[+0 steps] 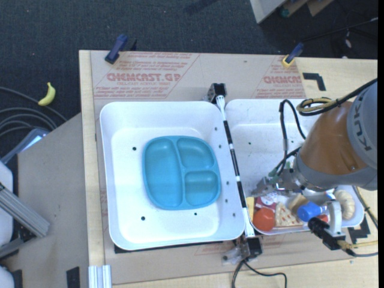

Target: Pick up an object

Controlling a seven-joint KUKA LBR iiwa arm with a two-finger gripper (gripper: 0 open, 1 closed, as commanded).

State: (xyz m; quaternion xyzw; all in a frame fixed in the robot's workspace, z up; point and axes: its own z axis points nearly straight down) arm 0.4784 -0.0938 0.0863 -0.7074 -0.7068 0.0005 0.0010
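Blue divided tray in left bin

"CHEMCAST GP" is printed in red on the bench sheet.

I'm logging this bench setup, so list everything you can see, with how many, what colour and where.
Bins: two, white, side by side on the bench.
Divided plate: one, light blue, middle of the left bin.
Small objects: several, red, orange, blue and cream, near corner of the right bin; too cluttered to count.
Clamps: two, one blue, one yellow and blue, far bench edge.
Banana: one, yellow, floor left of bench.
Arm: one, grey and orange, over the right bin.
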